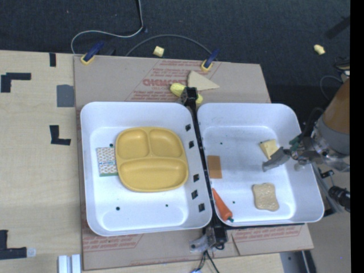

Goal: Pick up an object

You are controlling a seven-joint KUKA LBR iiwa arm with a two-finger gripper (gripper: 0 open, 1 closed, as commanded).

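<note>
Nearest, in the right bin, a carrot lies against the near-left wall, and a bread slice lies flat to its right. A little farther, a brown square rests on the floor beside the divider. In the left bin a yellow sectioned plate sits in the middle, with a small patterned card touching its left edge. At the right bin's right side the gripper reaches in just above the floor; whether its fingers are spread or closed cannot be told, and nothing is seen between them. A yellow cheese wedge lies just beside it, on its far-left side. Beyond the bins, a tan wedge and a yellow piece rest on the cardboard.
</note>
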